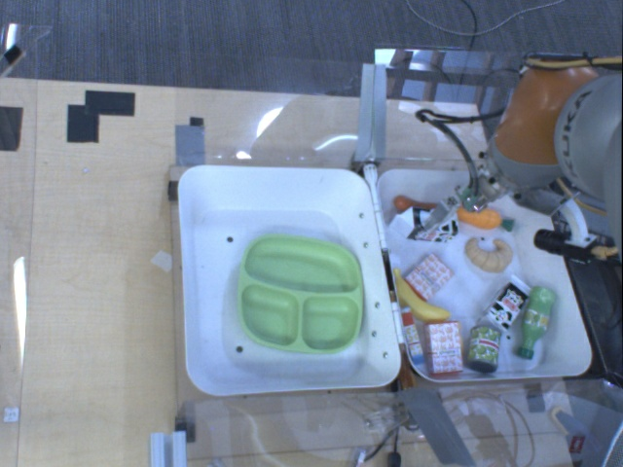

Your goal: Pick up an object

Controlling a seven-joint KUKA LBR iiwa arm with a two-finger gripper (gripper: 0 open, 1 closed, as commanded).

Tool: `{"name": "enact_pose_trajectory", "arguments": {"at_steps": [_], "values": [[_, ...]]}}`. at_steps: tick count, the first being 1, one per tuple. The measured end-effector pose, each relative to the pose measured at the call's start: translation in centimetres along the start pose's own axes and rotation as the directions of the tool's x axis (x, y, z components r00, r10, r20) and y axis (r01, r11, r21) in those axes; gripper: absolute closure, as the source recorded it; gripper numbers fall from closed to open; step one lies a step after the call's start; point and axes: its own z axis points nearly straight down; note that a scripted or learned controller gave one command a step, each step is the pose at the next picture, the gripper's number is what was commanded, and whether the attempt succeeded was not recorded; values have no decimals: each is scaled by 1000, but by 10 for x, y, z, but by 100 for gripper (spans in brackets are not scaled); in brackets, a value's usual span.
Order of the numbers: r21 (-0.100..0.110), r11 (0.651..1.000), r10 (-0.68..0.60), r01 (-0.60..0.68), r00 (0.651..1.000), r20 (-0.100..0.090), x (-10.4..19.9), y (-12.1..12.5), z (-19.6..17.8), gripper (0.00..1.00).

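- Arm [560,125]: grey with an orange band, entering from 3 o'clock and reaching over the right bin [582,353].
- Gripper [474,200]: low over the bin's 11 o'clock area, just beside the carrot [479,218]. Whether the claw is released or clenched cannot be told; nothing is seen between its tips.
- Carrot: orange, long axis running 9 to 3 o'clock, lying in the right bin's upper part. Which end is its tip cannot be told.
- Right bin also holds a banana [421,302] along its 9 o'clock wall, a green bottle [534,321] at 4 o'clock and a pale ring-shaped pastry [488,253] near centre.
- Left bin [209,290]: holds a green divided tray [301,293], lying flat.
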Motion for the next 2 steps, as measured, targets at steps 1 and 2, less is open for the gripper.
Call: {"name": "enact_pose_trajectory", "arguments": {"at_steps": [1,2], "values": [[12,981,-196,196,980,-24,10,-32,14,0],[36,997,-60,62,997,-45,-11,-2,-4,0]]}}
